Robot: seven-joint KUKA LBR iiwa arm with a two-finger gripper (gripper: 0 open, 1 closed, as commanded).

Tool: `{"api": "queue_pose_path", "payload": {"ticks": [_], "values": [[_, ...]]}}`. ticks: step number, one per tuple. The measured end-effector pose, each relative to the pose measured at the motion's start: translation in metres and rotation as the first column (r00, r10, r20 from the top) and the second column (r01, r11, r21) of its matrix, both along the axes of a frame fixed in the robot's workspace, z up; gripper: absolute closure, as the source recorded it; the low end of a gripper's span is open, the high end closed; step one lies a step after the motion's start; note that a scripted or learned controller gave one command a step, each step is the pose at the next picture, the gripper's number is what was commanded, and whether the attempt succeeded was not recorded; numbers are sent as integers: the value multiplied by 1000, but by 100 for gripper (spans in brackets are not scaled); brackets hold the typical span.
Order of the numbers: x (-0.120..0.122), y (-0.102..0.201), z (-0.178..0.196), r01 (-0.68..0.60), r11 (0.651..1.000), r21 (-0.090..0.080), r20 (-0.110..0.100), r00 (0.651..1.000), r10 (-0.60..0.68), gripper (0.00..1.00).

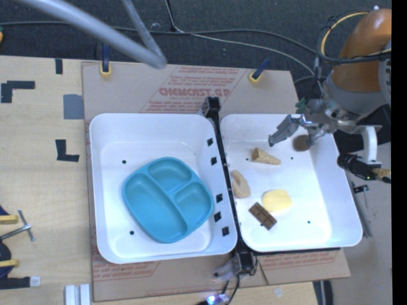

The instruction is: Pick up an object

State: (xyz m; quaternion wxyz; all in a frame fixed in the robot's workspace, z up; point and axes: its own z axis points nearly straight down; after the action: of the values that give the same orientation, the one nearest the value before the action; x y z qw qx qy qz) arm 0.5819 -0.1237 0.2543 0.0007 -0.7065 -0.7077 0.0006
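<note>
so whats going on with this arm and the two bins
The arm's claw hangs over the far right part of the right bin, close to a small brown piece. Nothing can be seen held in it. A tan wedge, a beige piece, a yellow round piece and a dark brown block lie in that bin. The left bin holds a blue divided plate.

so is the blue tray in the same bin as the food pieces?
No, the blue tray lies alone in the left bin, while the yellow piece and brown piece sit in the right bin.
</note>
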Motion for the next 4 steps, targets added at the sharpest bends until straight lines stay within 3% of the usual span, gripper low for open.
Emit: {"api": "queue_pose_path", "payload": {"ticks": [1,3,4], "values": [[-9,-1,-59,1,1000,0,-4,1000,-1,0],[-4,-5,-149,0,1000,0,-3,1000,0,0],[-4,-4,-137,-1,1000,0,-1,1000,1,100]]}}
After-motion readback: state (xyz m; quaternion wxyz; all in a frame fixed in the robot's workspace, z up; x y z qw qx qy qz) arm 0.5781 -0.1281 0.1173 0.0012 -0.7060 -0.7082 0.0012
